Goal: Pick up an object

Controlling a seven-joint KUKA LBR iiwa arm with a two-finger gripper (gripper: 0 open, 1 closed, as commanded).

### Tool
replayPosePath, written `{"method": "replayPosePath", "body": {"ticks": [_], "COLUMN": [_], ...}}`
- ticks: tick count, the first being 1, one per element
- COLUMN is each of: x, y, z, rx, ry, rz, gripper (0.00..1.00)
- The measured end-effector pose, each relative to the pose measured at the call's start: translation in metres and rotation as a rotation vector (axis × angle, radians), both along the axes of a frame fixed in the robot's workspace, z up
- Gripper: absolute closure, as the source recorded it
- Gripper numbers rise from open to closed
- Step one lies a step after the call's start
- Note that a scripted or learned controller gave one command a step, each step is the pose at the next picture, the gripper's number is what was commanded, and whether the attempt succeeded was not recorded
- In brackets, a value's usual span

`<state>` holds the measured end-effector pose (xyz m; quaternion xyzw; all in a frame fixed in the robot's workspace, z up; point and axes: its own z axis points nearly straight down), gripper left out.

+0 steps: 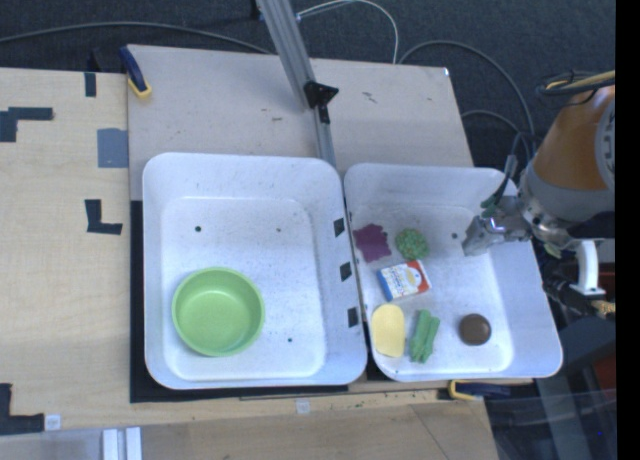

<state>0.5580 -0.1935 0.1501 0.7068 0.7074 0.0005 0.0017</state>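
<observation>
Toys lie in your right bin [520, 348]: the purple piece [372, 241], green lump [411, 243], carton [403, 279], yellow block [388, 329] and brown ball [474, 328] all look light. Claw [480, 234] hovers nearby, its spread unreadable. Pinch the carton across its flat sides.

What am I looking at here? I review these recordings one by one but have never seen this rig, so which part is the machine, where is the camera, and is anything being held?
A single camera fixed above a bench looks down at a slant. The grey and orange shape at the right is a robot arm; its gripper hangs over the right bin, with nothing visible between its fingers. That bin holds a purple piece, a green broccoli-like toy, a small carton, a yellow piece, a green piece and a brown ball. The left bin holds a green bowl. A metal pole crosses the top.
</observation>
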Motion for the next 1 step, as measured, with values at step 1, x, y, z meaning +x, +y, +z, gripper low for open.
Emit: {"method": "replayPosePath", "body": {"ticks": [1], "x": [-0.008], "y": [-0.0048], "z": [0.0511], "rx": [0.0], "ry": [0.0], "rz": [0.0], "gripper": [1.0]}}
